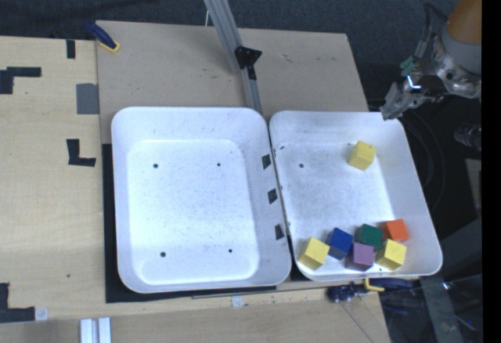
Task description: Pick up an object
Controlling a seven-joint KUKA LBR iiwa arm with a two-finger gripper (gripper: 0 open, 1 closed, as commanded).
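Since your gripper hangs just off the right bin's far corner, fingers I can't tell apart, the lone yellow cube sits nearest, down-left inside.

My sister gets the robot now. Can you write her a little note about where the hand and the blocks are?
Gripper: hanging beyond the right bin's far right corner, holding nothing.
Blocks: one yellow block alone near the far side of that bin; six more along its near edge: yellow, blue, purple, green, yellow, orange.
Done: nothing picked up.
Left: grab any block.
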